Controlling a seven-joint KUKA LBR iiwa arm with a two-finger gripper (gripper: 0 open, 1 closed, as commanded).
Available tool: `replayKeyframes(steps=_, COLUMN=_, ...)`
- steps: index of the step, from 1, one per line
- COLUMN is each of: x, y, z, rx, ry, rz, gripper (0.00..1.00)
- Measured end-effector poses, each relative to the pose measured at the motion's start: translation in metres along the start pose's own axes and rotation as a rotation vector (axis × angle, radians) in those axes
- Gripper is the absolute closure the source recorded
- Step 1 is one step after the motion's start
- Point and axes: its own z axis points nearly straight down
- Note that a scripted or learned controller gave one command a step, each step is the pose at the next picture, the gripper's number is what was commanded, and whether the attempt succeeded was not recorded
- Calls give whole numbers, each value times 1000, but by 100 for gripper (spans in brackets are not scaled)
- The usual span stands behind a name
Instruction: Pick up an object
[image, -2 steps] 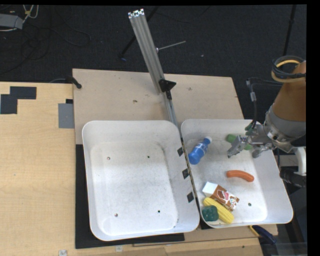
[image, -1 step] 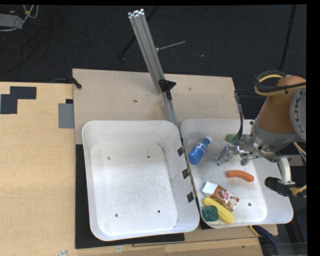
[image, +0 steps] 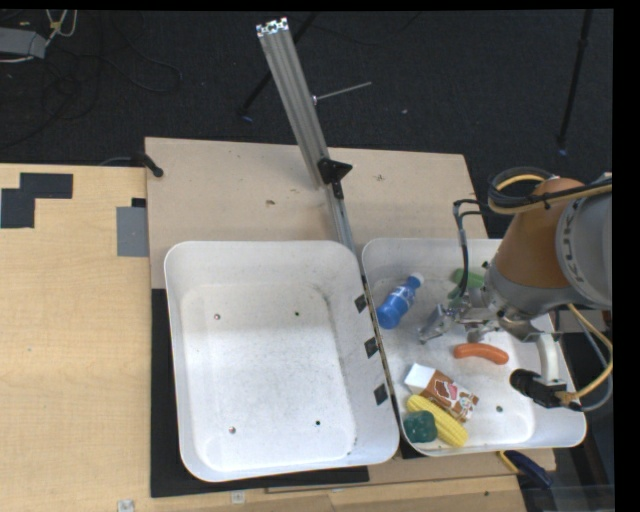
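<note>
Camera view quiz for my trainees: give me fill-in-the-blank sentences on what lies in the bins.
The blue bottle lies in the ____ bin.
The sausage is coloured ____.
The corn cob lies beside a ____ object.
The gripper hangs over the ____ bin.

Missing: right; orange; green; right

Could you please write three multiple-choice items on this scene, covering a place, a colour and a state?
1. Where does the blue bottle lie?
A. right bin
B. left bin
C. wooden bench

2. What colour is the sausage-shaped toy below the claw?
A. purple
B. orange-red
C. white

3. How does the blue bottle rest?
A. standing upright
B. lying on its side
C. held in the claw

Answers: 1 A, it sits inside the right bin near the divider. 2 B, it shows orange-red against the white floor. 3 B, its length lies flat, apart from the claw.
</note>
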Motion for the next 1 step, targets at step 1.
replayKeyframes(steps=1, x=-1, y=-1, z=-11, rx=1, ry=0, rz=6, gripper=100)
